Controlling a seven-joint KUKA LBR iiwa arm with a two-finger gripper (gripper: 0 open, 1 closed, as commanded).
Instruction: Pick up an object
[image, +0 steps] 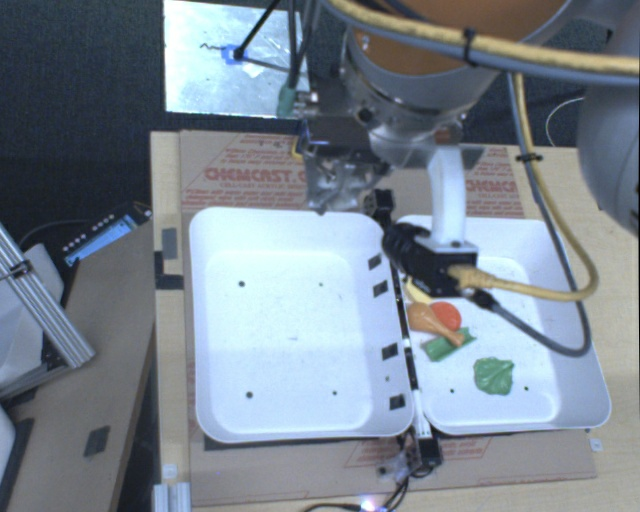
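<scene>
Overhead, arm (430, 60): is looming across the far side of the scene, grey body and orange band crowding the top of the frame.
Worktop (250, 170): is carrying two shallow white bins side by side on its printed brown surface.
Left bin (290, 320): is lying beneath the tool's end of the arm, touching its neighbour along the middle seam.
Right bin (550, 395): is holding all three candidate objects, gathered on the seam side of its floor.
Tool (338, 192): is hanging over the far rim of the left bin, well apart from the objects. How far it is open cannot be told from this angle, and nothing is showing in its hold. A good approach, by this reading, is crossing the seam first and descending only once it is squarely over one piece.
Green leafy piece (493, 374): is lying flat and alone towards the near side of the right bin. It is looking like the cleanest target, with room all round.
Orange-and-red piece (443, 318): is lying close to the seam, against the green strip, so it is risking a double or glancing grip.
Green strip (441, 347): is lying just nearside of it, low and thin, likely calling for a deep, centred descent.
</scene>
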